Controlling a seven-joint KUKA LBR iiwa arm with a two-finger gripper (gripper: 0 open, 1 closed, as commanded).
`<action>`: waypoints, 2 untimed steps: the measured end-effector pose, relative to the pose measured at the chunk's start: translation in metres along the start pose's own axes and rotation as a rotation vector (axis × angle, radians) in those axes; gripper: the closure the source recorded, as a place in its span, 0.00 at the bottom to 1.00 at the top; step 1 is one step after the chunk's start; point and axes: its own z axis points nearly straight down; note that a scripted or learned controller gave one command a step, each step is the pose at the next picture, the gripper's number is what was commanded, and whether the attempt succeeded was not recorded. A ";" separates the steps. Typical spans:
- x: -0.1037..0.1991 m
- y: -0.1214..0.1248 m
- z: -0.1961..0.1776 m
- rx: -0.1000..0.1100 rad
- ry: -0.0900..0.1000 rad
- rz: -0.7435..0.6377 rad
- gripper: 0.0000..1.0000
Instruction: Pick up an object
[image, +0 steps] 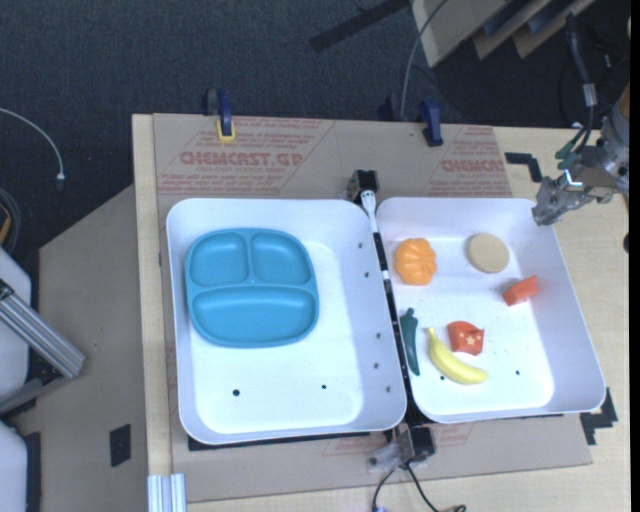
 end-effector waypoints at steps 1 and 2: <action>0.050 -0.004 0.016 0.007 0.004 -0.004 1.00; 0.101 0.002 0.017 0.006 0.004 -0.005 1.00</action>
